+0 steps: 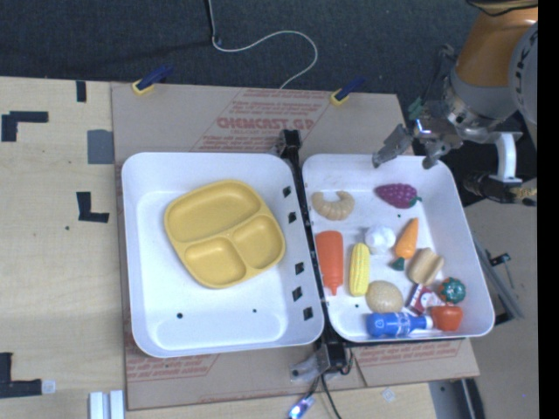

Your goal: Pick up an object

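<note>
My gripper (410,153) hangs open above the far edge of the right bin (467,234), with nothing between its two dark fingers. Just below it lies a purple bunch of grapes (397,195). The bin also holds a croissant (334,204), a large carrot (328,260), a corn cob (359,268), a small carrot (406,238), a white garlic bulb (379,237), a potato (383,296), a bread roll (424,265), a blue bottle (393,325) and a red tomato (446,318).
The left bin (148,304) holds a yellow divided plate (224,232). A white cable (262,42) loops on the dark floor behind the bench. Black clips line the seam between the bins.
</note>
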Controlling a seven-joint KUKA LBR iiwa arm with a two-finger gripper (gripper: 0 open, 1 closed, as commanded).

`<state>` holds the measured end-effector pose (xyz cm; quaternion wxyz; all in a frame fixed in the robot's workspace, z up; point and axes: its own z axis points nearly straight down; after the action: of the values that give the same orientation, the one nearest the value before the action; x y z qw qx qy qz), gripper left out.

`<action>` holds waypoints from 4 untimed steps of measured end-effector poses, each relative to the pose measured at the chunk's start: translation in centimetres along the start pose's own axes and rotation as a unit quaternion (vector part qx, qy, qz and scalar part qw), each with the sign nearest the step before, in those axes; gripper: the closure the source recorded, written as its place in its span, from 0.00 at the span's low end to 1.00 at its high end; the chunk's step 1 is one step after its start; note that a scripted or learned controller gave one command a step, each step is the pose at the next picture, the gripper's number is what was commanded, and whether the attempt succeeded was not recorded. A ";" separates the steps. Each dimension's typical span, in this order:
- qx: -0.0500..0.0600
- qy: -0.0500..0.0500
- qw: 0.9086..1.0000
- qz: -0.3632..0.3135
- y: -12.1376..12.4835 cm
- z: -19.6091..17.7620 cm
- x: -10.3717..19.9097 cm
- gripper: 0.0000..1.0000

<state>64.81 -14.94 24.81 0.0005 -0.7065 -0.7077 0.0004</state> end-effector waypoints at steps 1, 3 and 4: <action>-0.006 0.002 1.000 -0.006 -7.3 -15.3 12.2 0.00; -0.001 -0.001 1.000 0.000 -12.4 -24.1 9.6 1.00; 0.003 -0.001 1.000 0.004 -12.8 -16.0 1.3 1.00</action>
<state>51.98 -13.67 40.86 0.0020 -0.7095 -0.7047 0.0028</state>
